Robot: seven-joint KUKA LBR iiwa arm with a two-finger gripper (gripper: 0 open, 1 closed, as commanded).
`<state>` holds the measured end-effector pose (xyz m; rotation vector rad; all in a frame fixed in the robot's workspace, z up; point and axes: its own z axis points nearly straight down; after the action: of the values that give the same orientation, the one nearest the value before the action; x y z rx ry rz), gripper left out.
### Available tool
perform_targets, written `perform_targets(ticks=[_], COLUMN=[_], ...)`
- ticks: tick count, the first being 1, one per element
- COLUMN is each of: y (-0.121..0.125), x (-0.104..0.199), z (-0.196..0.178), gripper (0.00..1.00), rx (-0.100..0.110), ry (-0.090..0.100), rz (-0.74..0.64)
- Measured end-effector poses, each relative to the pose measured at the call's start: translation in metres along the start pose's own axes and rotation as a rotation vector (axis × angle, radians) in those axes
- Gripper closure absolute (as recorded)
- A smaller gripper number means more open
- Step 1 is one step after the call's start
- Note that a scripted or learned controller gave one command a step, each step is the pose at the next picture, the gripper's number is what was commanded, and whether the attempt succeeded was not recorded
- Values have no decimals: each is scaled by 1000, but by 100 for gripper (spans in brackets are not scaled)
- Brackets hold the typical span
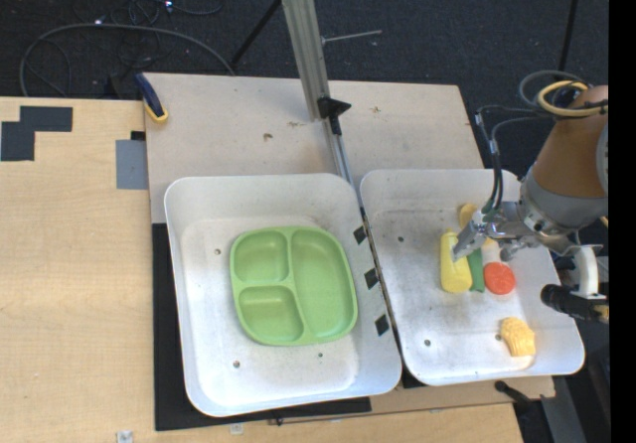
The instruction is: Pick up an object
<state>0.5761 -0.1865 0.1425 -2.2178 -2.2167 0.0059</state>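
From my seat at the feed, I see the gripper (475, 237) down in the right bin (417, 232), reaching in from the right under the grey wrist and its orange band. Its metal fingers sit right at the far end of a yellow banana-like toy (454, 267) — touching or just above it, I can't say which. Whether they are spread or closed I cannot tell; the tips are too small and cluttered to read.

The yellow toy lies lengthwise, near to far, in the middle-right of that bin. Just beside it on its right is a thin green piece (476, 274), and touching that, an orange-red round toy (499, 279), possibly a tomato. A small yellow bit (466, 214) shows just beyond the fingers. Nearer to me, toward the bin's near-right corner, a yellow ridged toy (517, 336) — it looks like corn — lies well apart from the cluster.

The left bin (199, 232) holds a green divided plate (294, 284) with three compartments, lying flat around its middle.

Beyond the bins, an aluminium post (304, 44) leans up from the bench, and a blue-and-yellow handled tool (152, 98) lies at the far-left corner. I can read no labels or writing anywhere.
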Motion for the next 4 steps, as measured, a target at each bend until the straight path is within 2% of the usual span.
perform_targets(ticks=[1,2,3,4], y=[1,1,8,8], x=[0,-2,-10,-10], z=[39,29,-24,-61], gripper=[0,100,100,100], rx=[-7,-6,-9,-7], ry=[-1,-2,-2,-2], rz=[1,3,-1,-1])
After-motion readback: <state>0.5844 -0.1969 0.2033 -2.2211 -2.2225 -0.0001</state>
